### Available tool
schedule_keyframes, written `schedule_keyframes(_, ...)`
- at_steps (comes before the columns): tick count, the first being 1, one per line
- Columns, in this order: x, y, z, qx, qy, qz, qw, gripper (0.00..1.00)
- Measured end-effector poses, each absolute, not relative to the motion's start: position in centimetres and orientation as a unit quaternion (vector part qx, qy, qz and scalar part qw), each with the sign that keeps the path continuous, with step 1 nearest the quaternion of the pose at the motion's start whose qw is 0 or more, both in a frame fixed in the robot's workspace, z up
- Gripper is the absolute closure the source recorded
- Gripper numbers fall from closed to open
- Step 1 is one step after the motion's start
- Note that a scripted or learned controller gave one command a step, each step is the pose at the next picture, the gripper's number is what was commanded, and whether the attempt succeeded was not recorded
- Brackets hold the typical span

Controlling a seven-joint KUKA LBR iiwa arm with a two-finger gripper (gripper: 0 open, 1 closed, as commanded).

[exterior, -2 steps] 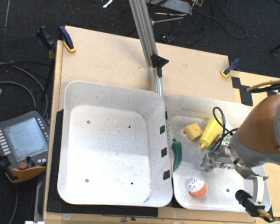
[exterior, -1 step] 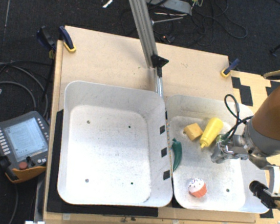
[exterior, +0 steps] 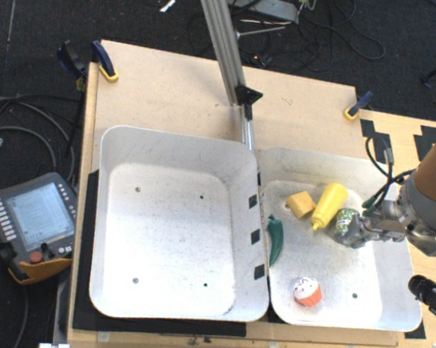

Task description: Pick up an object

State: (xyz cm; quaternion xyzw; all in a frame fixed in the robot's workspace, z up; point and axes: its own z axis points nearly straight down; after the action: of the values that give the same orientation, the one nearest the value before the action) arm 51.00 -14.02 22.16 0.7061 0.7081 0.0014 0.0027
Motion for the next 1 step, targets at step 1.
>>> schedule_keyframes(1, 51.17, -14.03, 27.48, 0.706, 0.708, 0.0015, 0.003, 1.00)
